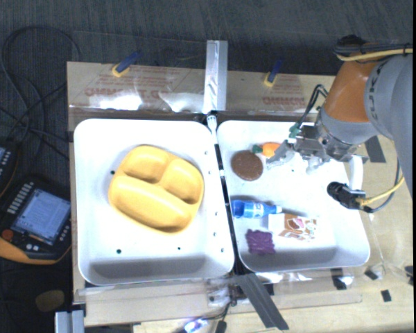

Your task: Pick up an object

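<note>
— So which piece suits the tool (296, 152)?
— Nearest lie the purple lump (260, 241) and the printed packet (295, 225), then the blue bottle (253, 209); farther back, the brown disc (247, 164) by the orange bit (270, 147).
— And the tool?
— Fingers spread, holding nothing, beside the orange bit. It should centre over the disc, then drop straight.

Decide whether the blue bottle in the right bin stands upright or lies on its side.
On its side: the blue bottle stretches lengthwise across the right bin floor, its white cap end toward the carton.
</note>
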You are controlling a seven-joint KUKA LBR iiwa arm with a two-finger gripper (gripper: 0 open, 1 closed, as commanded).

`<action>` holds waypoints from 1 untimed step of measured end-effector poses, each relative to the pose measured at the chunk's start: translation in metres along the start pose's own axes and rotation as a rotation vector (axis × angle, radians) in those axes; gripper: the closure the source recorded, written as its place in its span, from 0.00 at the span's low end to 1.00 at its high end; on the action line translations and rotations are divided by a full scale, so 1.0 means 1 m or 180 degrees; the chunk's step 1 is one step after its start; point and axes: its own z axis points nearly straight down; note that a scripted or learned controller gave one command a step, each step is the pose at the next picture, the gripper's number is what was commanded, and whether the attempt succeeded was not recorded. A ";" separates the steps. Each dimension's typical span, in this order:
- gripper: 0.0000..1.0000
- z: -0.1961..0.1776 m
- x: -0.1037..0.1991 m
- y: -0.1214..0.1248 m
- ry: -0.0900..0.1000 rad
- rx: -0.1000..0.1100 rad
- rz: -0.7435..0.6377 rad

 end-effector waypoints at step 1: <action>1.00 -0.009 0.000 0.000 0.0003 0.0005 -0.0003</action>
